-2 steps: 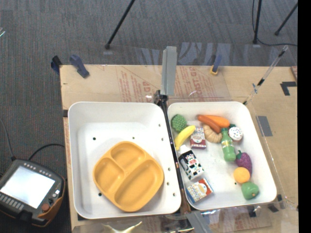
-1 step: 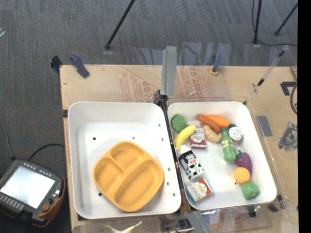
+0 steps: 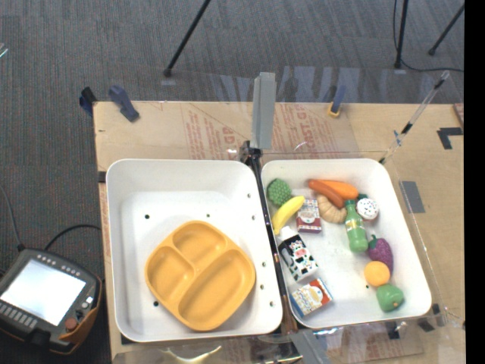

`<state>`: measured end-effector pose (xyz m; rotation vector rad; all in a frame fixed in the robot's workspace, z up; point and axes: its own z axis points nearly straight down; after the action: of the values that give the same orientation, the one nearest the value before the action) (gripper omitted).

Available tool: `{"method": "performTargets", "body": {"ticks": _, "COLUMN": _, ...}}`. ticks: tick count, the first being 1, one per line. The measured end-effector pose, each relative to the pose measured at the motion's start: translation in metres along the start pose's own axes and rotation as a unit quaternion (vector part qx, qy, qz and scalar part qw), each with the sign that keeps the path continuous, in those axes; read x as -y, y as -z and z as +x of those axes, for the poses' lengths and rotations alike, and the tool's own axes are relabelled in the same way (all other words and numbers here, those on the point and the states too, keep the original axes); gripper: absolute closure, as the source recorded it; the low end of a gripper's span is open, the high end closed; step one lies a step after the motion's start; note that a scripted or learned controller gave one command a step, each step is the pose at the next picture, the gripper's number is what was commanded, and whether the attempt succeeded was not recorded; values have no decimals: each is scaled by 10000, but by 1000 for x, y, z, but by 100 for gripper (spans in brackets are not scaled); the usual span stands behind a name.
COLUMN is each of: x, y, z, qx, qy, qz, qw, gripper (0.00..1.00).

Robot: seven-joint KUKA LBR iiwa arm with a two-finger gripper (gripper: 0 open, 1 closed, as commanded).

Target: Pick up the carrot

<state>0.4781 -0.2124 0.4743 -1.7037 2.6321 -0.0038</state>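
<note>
near edge of the right bin (image 3: pixel 415 243): box (image 3: pixel 311 296), green pepper (image 3: pixel 390 298), orange (image 3: pixel 377 273). mid: bottle (image 3: pixel 355 231), banana (image 3: pixel 286 212). far end: carrot (image 3: pixel 334 189), lying flat, touching a croissant (image 3: pixel 331 209). left bin (image 3: pixel 121 226) holds a yellow tray (image 3: pixel 200 274). carrot looks like a light, stiff, smooth plastic toy; best pinched across its thick middle. gripper state: cannot tell.

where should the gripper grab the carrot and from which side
Grip the carrot across its thicker middle, coming straight down from above. It lies flat near the right bin's far wall, long axis roughly left-right, so fingers should close across its width; the croissant crowds its near side.
</note>
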Motion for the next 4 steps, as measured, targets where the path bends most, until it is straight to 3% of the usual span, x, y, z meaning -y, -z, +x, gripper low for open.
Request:
{"method": "performTargets", "body": {"ticks": 1, "x": -1, "y": -76, "z": -1, "qx": 15, "qy": 1538, "qz": -63, "qw": 9881, "gripper": 100}}
{"method": "performTargets", "body": {"ticks": 2, "x": 0, "y": 14, "z": -1, "qx": 6, "qy": 2177, "qz": -16, "qw": 9760, "gripper": 100}}
{"method": "performTargets", "body": {"ticks": 3, "x": -5, "y": -141, "z": -3, "qx": 38, "qy": 2952, "qz": -98, "qw": 9554, "gripper": 100}}
{"method": "performTargets", "body": {"ticks": 4, "x": -3, "y": -40, "z": -6, "qx": 2, "qy": 3103, "qz": -8, "qw": 9506, "gripper": 100}}
